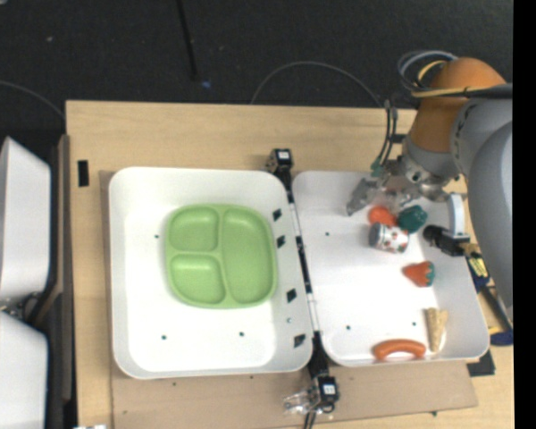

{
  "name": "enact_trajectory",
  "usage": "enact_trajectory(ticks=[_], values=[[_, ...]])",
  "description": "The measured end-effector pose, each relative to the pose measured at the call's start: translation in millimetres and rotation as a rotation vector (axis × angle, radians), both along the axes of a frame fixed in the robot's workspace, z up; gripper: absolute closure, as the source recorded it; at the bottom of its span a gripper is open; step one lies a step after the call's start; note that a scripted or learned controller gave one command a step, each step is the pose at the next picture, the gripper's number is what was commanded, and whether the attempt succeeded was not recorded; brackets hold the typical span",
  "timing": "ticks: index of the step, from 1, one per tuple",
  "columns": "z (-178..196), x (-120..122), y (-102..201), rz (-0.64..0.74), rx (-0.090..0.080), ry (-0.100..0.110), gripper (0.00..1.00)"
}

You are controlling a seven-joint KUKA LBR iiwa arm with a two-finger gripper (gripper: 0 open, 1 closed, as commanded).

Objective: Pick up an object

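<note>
The gripper (381,202) hangs low over the upper part of the right bin (339,266), seemingly targeting the toy cluster (391,228); its grip state is unclear.

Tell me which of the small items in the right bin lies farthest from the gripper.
The orange ring-shaped piece at the right bin's front edge. The others lie nearer the gripper, working at the bin's far end.

Materials and finishes on the bench

Two smooth white plastic bins, left (134,329) and right (339,195), are sitting on a matt pale wooden board (205,132); the light green divided plastic plate (221,255) is looking smooth with a soft sheen.
</note>
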State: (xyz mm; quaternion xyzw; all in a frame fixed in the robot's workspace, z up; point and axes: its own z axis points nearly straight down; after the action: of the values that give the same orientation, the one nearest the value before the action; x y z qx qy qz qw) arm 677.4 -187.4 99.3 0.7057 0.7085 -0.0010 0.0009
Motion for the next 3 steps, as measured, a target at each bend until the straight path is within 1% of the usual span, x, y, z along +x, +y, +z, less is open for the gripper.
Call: enact_trajectory(ticks=[1, 2, 3], values=[[15.4, 1.7, -1.6, 0.001, -0.004, -0.007, 1.0], [80.8, 2.4, 1.1, 0.001, 0.001, -0.009, 1.0], [147.1, 6.8, -0.8, 0.001, 0.0, -0.01, 1.0]])
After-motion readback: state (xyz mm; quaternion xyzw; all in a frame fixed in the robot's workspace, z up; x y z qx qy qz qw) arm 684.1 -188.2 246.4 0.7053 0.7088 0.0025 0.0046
